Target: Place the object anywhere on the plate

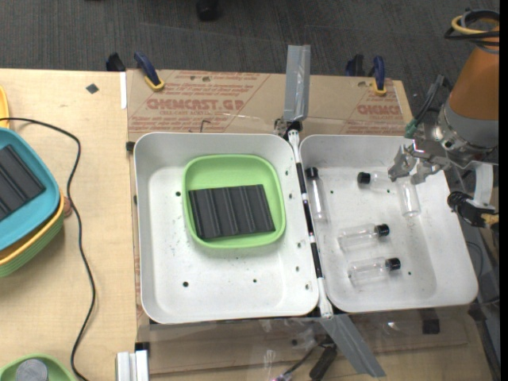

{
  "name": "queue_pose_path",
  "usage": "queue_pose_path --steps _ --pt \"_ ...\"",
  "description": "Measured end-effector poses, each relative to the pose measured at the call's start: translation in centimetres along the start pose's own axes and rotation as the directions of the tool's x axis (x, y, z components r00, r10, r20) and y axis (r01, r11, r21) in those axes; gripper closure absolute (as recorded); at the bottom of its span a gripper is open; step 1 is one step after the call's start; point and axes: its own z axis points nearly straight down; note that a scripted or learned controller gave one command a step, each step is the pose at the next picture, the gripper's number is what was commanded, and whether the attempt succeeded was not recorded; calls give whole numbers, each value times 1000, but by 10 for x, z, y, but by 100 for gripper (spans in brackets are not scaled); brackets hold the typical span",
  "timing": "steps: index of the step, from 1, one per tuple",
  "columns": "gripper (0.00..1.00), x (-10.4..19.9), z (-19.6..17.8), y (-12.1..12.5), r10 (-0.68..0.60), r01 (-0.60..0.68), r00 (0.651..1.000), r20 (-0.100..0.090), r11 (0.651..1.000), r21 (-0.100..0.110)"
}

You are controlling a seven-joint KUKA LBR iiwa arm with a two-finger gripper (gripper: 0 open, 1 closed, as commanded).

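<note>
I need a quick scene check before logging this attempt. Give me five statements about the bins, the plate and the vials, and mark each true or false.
1. The green plate sits in the left bin. True.
2. A clear vial already lies on the plate. False: the plate carries only a dark ribbed insert; the vials lie in the right bin.
3. The gripper is above the right bin. True.
4. Every vial is uncapped. False: several carry black caps.
5. The arm reaches in from the left side. False: it enters from the right.
</note>
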Motion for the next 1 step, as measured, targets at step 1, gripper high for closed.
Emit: queue_pose_path --steps 1 --pt "0 0 0 0 0 0 1000 0 1000 -1"
